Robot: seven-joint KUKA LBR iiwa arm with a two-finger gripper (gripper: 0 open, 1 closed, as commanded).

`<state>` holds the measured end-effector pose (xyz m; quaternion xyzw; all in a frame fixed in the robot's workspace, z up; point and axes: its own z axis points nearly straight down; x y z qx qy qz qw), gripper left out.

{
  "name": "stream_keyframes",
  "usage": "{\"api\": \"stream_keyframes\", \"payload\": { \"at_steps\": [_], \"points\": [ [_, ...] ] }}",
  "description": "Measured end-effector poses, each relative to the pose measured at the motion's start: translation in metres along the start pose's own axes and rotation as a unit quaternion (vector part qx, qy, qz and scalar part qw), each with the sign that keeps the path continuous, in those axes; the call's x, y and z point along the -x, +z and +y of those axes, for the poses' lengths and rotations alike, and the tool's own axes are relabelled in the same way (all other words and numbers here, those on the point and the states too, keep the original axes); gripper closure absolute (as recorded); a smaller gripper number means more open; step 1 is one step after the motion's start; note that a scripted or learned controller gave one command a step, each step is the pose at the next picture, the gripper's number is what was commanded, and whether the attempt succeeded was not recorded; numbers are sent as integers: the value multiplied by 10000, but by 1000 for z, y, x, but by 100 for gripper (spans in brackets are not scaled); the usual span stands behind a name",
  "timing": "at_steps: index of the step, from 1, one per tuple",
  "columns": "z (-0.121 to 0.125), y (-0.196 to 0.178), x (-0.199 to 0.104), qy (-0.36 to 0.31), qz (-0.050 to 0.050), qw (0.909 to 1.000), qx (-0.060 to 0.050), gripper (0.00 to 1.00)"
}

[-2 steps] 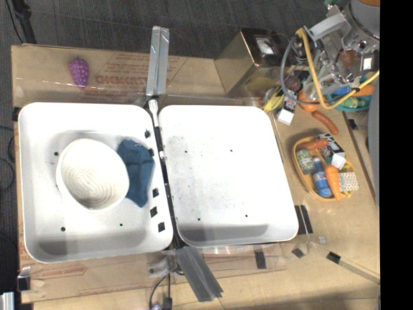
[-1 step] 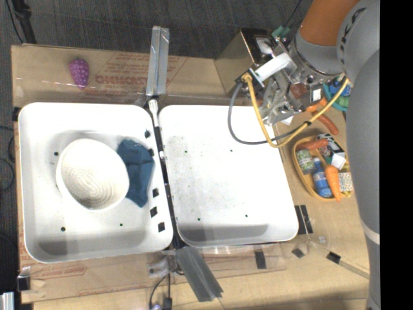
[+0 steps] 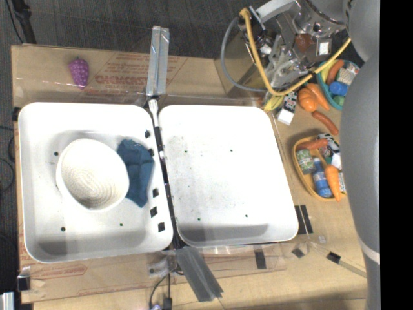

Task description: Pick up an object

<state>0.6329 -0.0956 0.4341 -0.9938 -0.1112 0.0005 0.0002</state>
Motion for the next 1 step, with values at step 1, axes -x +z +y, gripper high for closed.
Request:
{"api": "stream_keyframes", "payload": {
  "at_steps": [1],
  "points": [
    [0,0,0,1,1,10000,2,0]
  ]
}}
